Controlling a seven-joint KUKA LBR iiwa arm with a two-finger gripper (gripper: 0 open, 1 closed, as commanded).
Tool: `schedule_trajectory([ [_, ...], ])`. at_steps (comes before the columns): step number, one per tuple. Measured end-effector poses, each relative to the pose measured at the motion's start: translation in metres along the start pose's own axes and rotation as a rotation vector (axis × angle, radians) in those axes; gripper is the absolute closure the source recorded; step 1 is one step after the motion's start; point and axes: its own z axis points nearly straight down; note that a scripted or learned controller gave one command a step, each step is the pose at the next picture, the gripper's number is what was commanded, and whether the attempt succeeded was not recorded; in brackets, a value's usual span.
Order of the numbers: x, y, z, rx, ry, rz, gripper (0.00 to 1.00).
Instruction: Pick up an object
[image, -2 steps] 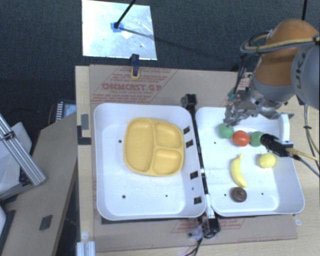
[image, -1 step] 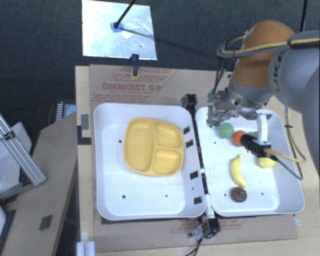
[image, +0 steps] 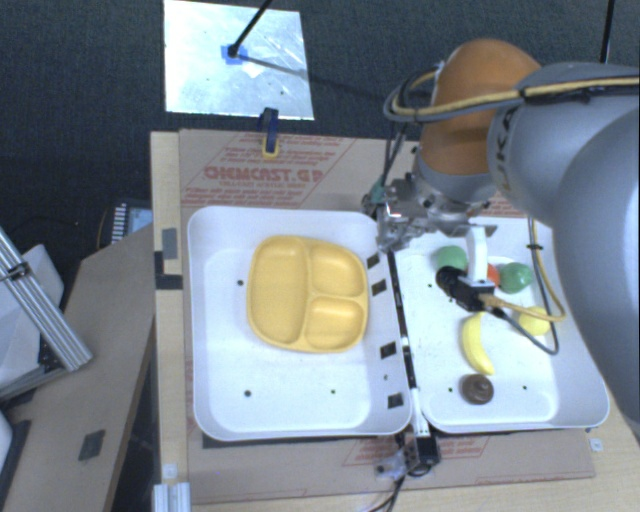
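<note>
The gripper (image: 392, 232) is seen low over the far end of the seam where the two bins meet, at the inner far corner of the right bin (image: 535, 388). Whether it is open or closed cannot be told, and nothing is seen held in it.

No thing is named by the task, so any item may be taken. All the loose items are found in the right bin, on the arm's side of the gripper and nearer the camera. Closest is a green round object (image: 451, 257), just beside the gripper. A second green object (image: 518, 276) and a small orange piece (image: 492, 272) are set further right. A banana (image: 476, 345) lies nearer the front, its long axis running roughly front to back, and a brown disc (image: 477, 389) is placed just before its near tip.

In the left bin (image: 215, 335) a yellow divided plate (image: 305, 293) is laid flat, well apart from the gripper.

A short shift towards the right bin's middle is judged to be what the next move needs.
</note>
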Motion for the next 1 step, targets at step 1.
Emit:
schedule_trajectory([
  [1,0.0576,0.0182,0.0058,-0.002,0.001,-0.001,1.00],
])
